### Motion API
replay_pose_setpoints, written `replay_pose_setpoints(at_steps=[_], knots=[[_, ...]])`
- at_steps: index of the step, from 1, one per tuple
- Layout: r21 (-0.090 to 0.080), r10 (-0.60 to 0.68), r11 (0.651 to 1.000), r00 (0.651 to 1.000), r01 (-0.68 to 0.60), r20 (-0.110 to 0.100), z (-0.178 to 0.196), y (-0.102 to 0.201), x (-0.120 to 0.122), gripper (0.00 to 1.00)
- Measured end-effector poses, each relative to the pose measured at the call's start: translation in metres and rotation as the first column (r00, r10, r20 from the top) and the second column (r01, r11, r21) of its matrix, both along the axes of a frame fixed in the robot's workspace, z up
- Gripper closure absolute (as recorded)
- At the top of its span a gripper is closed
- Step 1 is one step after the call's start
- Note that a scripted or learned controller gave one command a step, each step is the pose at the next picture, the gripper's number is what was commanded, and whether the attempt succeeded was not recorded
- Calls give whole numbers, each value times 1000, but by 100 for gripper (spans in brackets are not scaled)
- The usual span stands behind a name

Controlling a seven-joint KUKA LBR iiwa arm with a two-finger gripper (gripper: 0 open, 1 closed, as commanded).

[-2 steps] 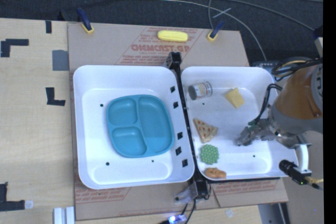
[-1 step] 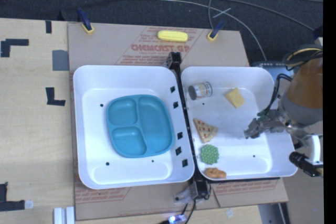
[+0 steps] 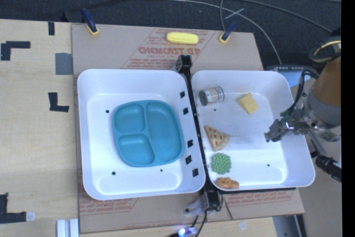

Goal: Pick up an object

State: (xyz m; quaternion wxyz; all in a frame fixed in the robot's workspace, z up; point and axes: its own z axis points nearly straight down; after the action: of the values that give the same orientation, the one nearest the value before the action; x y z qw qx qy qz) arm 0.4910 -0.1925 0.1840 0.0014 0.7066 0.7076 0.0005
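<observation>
Looking down at a slant from above the bench, the camera view showed two shallow white bins side by side on a brown cardboard sheet (image 3: 166, 53). The left bin (image 3: 91, 91) held a blue divided plate (image 3: 147, 133) with three compartments, lying flat near its middle. The right bin (image 3: 277, 86) held the loose objects. A small grey and silver can (image 3: 211, 95) lay on its side near the upper left corner of that bin. A pale yellow block (image 3: 248, 102), like a wedge of cheese, sat to the right of the can and apart from it. A tan triangular piece (image 3: 216, 137) with a grid pattern, like a waffle slice, lay by the divider between the bins. Just below it was a round green bumpy item (image 3: 221, 162), and below that, against the bin's front wall, a small orange-brown lumpy piece (image 3: 227, 182).

The arm entered from the right, grey with its orange band (image 3: 331, 81) above the wrist. The gripper (image 3: 274, 135) hung over the right side of the right bin, well apart from every object there. Its dark fingers were too small and blurred to judge, so I could not tell whether they were spread or pressed together; nothing could be seen between them.

A yellow banana-shaped item (image 3: 182, 38) lay on the cardboard beyond the bins, between two blue-and-yellow clamps (image 3: 90, 22).
</observation>
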Motion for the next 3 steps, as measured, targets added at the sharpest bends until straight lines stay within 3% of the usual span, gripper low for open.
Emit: replay_pose_setpoints(at_steps=[1,3], knots=[[0,0,1000,1000,0,-1,21,0,1,100],[3,6,1000,1000,-6,-2,42,106,26,100]])
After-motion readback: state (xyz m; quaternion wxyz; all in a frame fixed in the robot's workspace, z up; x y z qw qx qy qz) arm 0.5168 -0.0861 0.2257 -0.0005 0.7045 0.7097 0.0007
